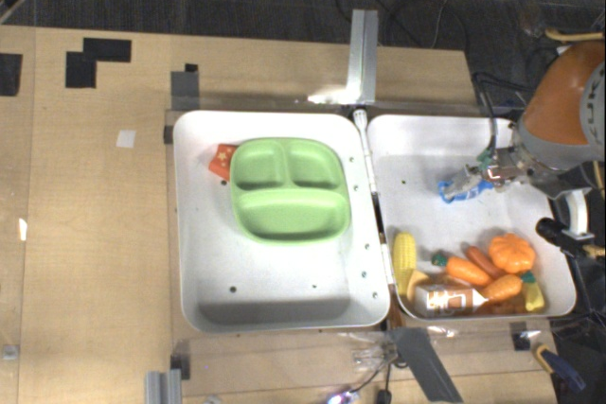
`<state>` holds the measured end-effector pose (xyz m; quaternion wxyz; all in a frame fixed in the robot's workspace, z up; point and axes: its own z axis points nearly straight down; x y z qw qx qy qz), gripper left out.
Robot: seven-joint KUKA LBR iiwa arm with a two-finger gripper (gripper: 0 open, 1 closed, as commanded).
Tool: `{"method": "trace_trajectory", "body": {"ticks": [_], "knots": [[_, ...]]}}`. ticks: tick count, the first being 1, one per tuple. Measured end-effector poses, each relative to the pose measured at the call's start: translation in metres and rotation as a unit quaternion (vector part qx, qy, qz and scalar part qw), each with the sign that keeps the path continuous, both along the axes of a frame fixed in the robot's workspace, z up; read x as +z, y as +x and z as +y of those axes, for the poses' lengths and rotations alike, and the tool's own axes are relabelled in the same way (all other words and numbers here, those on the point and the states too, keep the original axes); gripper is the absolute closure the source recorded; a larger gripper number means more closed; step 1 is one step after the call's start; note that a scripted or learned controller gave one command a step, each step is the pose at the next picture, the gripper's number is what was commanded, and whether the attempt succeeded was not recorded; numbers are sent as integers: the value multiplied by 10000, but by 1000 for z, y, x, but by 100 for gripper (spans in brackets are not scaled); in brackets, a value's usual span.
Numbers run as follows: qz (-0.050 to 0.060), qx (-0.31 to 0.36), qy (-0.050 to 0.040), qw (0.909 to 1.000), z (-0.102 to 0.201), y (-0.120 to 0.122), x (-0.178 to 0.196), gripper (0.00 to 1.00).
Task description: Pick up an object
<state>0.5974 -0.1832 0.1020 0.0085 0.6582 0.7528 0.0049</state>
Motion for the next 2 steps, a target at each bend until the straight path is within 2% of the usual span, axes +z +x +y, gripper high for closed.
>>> {"method": "trace_trajectory", "body": {"ticks": [1,2], "knots": [[63,-581,26,9983,89,33,84,100],[65,-730,21,9973,40,14,130,100]]}}
